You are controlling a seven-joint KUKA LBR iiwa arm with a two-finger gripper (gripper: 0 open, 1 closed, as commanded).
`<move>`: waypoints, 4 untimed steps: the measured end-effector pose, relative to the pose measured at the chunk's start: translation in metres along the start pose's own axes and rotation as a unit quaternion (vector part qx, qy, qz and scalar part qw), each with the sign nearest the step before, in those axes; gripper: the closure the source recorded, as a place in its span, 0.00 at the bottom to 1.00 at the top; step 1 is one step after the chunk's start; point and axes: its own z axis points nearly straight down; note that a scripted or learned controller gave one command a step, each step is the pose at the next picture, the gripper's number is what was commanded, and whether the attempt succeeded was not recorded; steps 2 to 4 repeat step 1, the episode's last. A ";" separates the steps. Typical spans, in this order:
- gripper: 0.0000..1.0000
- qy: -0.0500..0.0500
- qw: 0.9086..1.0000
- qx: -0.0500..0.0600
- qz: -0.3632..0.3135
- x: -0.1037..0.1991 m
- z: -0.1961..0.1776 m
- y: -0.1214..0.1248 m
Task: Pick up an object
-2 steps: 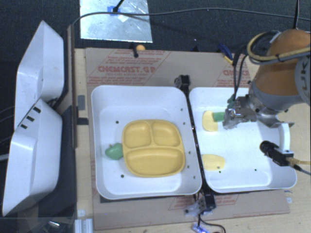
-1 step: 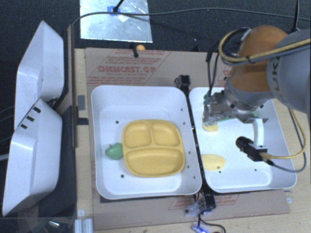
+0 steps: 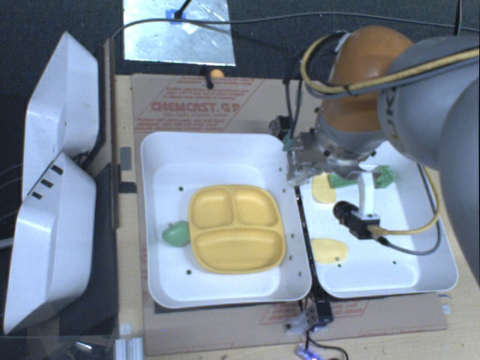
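Note:
A yellow divided plate (image 3: 236,227) lies in the middle of the left bin (image 3: 217,142), with a small green piece (image 3: 176,234) touching its left edge. In the right bin (image 3: 409,276) lie a pale yellow piece (image 3: 324,190) near the upper left, a second pale yellow piece (image 3: 328,250) lower down, and a green object (image 3: 377,177) partly hidden under the arm. My gripper (image 3: 301,167) hangs low over the right bin's upper left corner, by the divide between the bins and just left of the upper pale yellow piece. The wrist hides its tips.
The grey arm with its orange band (image 3: 360,73) covers the upper right bin. A black fitting with a yellow cable (image 3: 354,220) sits over that bin's middle. A white housing (image 3: 56,171) stands at the left, and a shiny sheet (image 3: 178,17) lies at the back.

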 end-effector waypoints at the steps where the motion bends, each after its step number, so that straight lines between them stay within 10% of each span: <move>1: 1.00 0.000 1.000 0.000 0.000 0.054 0.000 0.000; 4: 1.00 0.000 1.000 0.000 0.000 0.054 0.000 0.000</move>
